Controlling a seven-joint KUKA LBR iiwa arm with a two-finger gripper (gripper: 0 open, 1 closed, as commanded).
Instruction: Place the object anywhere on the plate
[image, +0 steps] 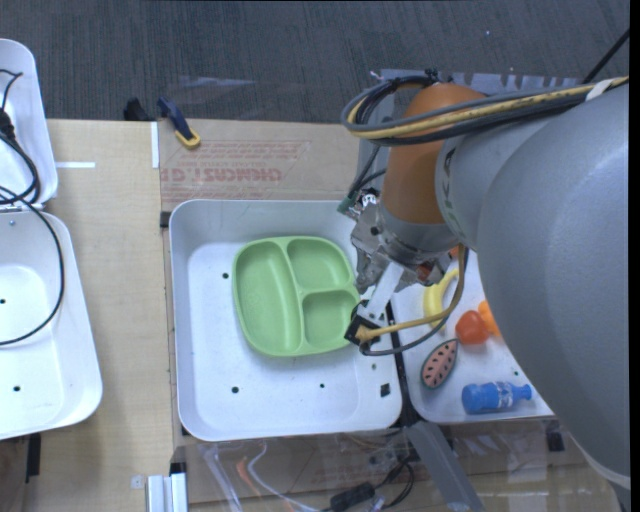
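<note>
Pincer (368, 272): low at the green plate's (272, 300) right rim; apart or together, cannot tell.
Object: none visibly gripped; blue bottle (495, 397) and orange piece (474, 325) lie in right bin (432, 402).
Risk: a placing motion carrying nothing, or a knock against the plate rim.

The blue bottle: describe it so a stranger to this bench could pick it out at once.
Find the white bin under the grey arm, right of the bin with the green plate. Near its front edge lies the blue bottle, the one blue thing, beside a speckled brown oval and an orange toy.
</note>
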